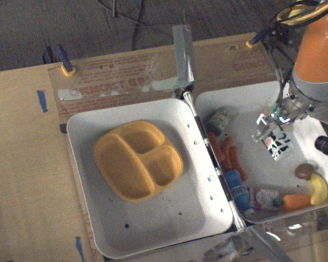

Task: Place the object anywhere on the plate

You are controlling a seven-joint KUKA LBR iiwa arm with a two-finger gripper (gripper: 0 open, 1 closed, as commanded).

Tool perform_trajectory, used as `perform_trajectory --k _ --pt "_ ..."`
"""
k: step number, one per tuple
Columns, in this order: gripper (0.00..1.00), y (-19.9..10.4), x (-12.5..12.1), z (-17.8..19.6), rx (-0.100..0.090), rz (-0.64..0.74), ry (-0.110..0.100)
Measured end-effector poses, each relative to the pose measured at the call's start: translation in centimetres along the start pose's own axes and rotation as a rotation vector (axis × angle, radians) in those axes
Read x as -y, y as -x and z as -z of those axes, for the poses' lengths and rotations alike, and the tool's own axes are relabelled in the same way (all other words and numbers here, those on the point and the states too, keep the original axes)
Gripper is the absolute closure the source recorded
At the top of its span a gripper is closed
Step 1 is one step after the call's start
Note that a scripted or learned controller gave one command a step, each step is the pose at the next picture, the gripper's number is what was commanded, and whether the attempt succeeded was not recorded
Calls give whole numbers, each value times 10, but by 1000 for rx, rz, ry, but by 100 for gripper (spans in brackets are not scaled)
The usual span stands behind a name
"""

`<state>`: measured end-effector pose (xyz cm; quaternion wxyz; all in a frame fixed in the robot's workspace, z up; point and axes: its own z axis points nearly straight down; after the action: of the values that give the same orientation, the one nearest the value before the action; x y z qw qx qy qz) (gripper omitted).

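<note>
Arm [321, 62] is hovering over right bin [240, 98], jaws state unclear. Carrot [297, 201], banana [319, 189] are lying at five o'clock. Plate [138, 160] is waiting in left bin [106, 231].

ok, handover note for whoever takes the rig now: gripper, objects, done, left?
Gripper: low over the right bin, above its middle; nothing seen held, finger state unclear.
Plate: yellow, three compartments, in the left bin, nothing on it.
Objects: all in the right bin. Banana, carrot and a brown piece at the near right corner; red pieces and a blue item along the divider side.
Done: nothing placed.
Left: grasp one object, carry it across, set it on the plate.
</note>
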<state>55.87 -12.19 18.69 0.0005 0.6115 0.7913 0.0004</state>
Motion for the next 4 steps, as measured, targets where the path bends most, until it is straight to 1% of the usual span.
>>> perform_trajectory --k 1,2,3,4 --pt "100 -107 -64 -4 0 103 0" --pt "100 -165 -110 -3 0 159 0" --pt "0 -165 -110 -2 1 159 0" --pt "0 -165 -110 -2 1 159 0"
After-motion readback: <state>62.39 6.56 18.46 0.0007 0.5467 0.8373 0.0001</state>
